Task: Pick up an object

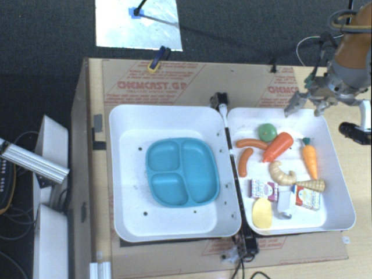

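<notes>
My gripper (306,106) hangs over the far edge of the right bin (337,156), its two fingers (290,107) spread open with nothing between them. Below it in the bin lie a green ball (267,132), a red pepper (278,146), an orange carrot (310,158), two sausages (251,143), a croissant (281,173), a waffle cone (310,185), two small cartons (263,188), a yellow piece (262,214) and a small white bottle (284,202). The green ball is the item nearest the gripper.
The left bin (131,156) holds a blue divided plate (181,171). A black clamp (221,102) sits on the rim between the bins. The grey and orange arm (351,57) reaches in from the upper right. A black part (356,131) sticks in at the right edge.
</notes>
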